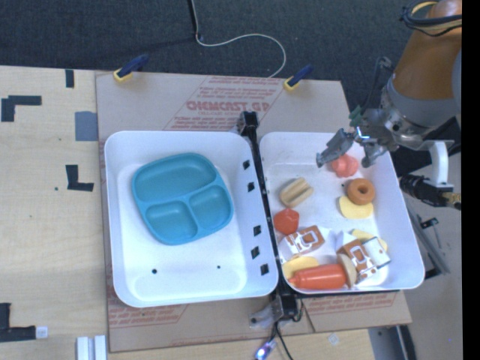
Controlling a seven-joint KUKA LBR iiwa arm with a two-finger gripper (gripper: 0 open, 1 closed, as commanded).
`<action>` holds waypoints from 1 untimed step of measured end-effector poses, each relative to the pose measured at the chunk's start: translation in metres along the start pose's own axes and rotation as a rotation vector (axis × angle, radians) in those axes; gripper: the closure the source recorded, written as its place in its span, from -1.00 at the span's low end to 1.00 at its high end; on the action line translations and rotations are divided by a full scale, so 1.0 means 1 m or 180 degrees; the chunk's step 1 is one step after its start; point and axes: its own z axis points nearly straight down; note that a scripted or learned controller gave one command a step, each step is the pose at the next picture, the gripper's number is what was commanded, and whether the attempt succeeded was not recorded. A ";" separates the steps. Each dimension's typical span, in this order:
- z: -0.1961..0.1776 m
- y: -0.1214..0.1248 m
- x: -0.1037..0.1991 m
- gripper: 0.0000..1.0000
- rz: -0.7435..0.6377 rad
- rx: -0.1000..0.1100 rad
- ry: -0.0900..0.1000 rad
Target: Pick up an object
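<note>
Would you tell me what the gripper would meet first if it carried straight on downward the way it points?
Most likely the pink toy: the gripper hangs open directly over it in the right bin, a finger on either side. Height above it is hard to judge from this slanted view.

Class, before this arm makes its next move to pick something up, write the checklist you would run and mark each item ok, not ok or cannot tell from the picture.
1. Gripper over the right bin: ok.
2. Fingers open around a target: ok, they straddle the pink-red piece.
3. Piece actually held: cannot tell; contact is unclear.
4. Neighbours clear of the fingers: ok, the donut and hot dog bun lie apart.
5. Left bin ready for a drop: ok, it holds the blue divided plate.
</note>
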 end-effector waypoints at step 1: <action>-0.010 0.000 0.001 1.00 -0.0006 0.0001 0.0001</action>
